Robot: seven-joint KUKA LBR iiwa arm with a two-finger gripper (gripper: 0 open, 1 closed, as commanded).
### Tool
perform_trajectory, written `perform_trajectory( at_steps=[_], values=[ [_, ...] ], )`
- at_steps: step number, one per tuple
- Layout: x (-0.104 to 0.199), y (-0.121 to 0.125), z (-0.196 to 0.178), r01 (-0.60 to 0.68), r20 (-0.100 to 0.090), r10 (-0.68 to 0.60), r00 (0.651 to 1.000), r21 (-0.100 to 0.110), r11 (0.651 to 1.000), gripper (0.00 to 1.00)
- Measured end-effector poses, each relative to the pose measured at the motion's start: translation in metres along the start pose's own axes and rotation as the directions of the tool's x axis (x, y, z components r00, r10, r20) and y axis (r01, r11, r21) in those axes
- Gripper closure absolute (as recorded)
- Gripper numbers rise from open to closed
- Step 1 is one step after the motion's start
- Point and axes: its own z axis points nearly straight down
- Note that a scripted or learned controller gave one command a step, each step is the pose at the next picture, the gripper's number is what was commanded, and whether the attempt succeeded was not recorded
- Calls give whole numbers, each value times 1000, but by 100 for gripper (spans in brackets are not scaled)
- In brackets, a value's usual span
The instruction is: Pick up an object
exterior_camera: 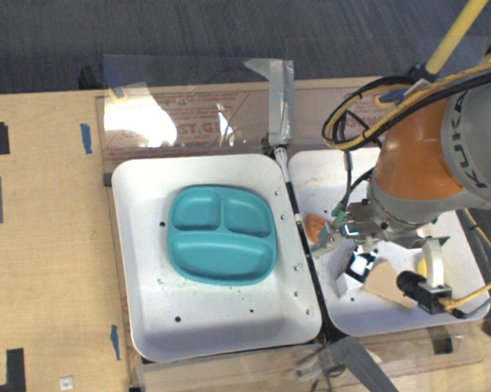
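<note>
Teal divided plate (222, 234) lies in the left bin (153, 315). Right of it, the arm (443, 148), lettered "KUK", hangs over the right bin (463, 243), gripper (342, 234) beside an orange object (315, 225); its grip state is unreadable. A tan card (387, 283) lies just below.

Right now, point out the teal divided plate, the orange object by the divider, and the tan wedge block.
teal divided plate (222, 234): camera view, left bin, on its center ridge.
orange object (315, 225): camera view, right bin, on its top.
tan wedge block (388, 282): camera view, right bin, on its flat face.
</note>
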Motion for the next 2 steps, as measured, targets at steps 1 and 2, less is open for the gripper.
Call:
perform_trajectory(
  at_steps=[1, 2],
  values=[
    [-72, -24, 0, -15, 5, 15, 1000, 1, 1000, 0],
    [-89, 47, 96, -7, 5, 7, 1000, -12, 1000, 0]
  ],
)
